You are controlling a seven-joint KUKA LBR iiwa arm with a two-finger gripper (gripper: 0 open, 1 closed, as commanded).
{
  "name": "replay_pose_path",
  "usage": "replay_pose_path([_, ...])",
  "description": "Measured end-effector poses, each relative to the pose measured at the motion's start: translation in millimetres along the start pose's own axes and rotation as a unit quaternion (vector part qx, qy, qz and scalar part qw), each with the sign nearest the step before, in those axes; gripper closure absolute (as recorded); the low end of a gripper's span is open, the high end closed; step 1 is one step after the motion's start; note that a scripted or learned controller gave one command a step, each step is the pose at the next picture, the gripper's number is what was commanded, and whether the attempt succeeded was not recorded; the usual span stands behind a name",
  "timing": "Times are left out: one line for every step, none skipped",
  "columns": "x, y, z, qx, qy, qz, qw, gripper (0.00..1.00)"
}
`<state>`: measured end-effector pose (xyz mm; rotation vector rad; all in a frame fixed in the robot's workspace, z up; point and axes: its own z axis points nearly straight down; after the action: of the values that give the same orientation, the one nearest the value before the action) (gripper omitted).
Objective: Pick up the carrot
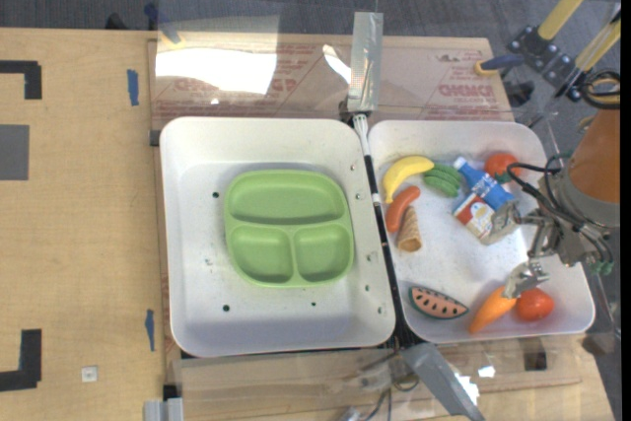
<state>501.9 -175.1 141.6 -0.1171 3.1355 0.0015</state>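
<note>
The orange carrot (492, 310) lies near the front edge of the right bin (449, 261), its tip pointing front-left. My gripper (525, 277) hangs low over the carrot's thick back-right end, close to or touching it. The grey arm with its orange band (599, 163) comes in over the bin's right rim. The carrot still rests on the bin floor.
A red tomato (537, 306) sits right beside the carrot, and a watermelon slice (437, 303) lies to its left. Farther back are a banana (406, 175), a green vegetable (445, 179), a sausage (400, 208), a cone (409, 233), a blue-and-white carton (483, 203) and a red fruit (500, 163). The left bin (187, 242) holds a green divided plate (289, 227).
</note>
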Motion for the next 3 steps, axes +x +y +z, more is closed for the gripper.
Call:
replay_pose_path([3.8, 24.8, 38.9, 0.007, -0.012, -0.202, 0.9793, 0.00])
replay_pose_path([-5.2, 36.2, 40.5, 0.007, -0.013, -0.358, 0.9336, 0.00])
replay_pose_path([-0.9, 52.7, 41.3, 0.009, -0.011, -0.501, 0.8655, 0.00])
